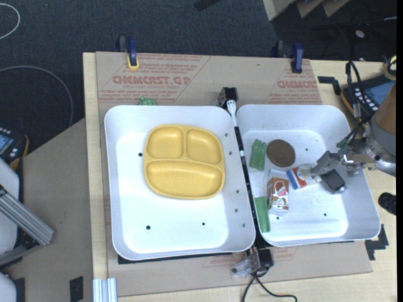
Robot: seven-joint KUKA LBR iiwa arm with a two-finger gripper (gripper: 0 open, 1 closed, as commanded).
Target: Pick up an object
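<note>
A yellow tray is lying in the left bin. Two blue clamps are gripping the board's far edge. A cable is trailing off the surface's near edge onto dark carpet.

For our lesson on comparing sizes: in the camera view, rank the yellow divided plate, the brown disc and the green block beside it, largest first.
1. Yellow divided plate, clearly largest.
2. Brown disc.
3. Green block; close to the disc, so that order is unsure.
</note>
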